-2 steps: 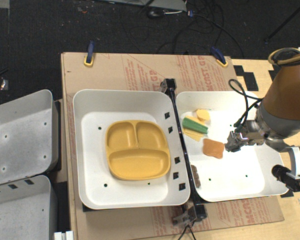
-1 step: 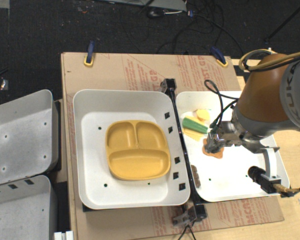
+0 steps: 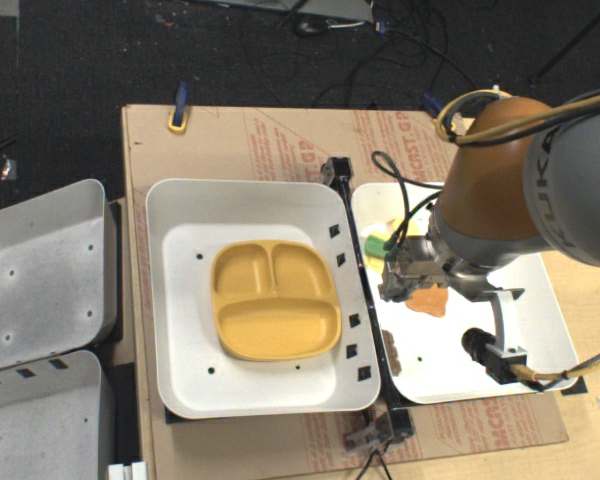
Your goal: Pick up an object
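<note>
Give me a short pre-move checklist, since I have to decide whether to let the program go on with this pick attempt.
1. Gripper is over the right bin, where small objects lie: ok.
2. A target is within reach: ok, an orange object lies right beside the gripper, with a green object near the bin's left wall.
3. Fingers open and ready: cannot tell, the wrist hides them.
4. Something already held: cannot tell, nothing is visible between the fingers.
5. Yellow divided plate lies flat in the left bin, away from the arm: ok.
6. Black cable hangs over the right bin near the gripper: not ok, it may snag.
</note>
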Controlling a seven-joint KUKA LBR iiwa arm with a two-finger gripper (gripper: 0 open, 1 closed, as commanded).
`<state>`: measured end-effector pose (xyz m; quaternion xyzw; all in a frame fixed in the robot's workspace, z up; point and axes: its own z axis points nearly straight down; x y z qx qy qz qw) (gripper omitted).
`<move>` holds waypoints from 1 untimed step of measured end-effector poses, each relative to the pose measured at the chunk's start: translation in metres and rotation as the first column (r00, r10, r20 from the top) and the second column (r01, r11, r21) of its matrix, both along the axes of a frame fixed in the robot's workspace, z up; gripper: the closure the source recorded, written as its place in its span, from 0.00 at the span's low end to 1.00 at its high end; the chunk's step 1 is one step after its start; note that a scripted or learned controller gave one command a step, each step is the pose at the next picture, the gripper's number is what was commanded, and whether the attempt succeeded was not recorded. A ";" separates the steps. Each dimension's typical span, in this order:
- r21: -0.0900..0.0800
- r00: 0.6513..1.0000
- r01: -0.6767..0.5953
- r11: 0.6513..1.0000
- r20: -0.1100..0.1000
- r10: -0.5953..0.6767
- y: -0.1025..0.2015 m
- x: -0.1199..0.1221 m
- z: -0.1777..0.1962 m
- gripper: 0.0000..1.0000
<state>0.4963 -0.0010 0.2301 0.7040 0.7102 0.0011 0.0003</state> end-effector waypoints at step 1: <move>0.000 1.000 0.001 1.000 -0.001 -0.001 0.056 0.003 0.010 1.00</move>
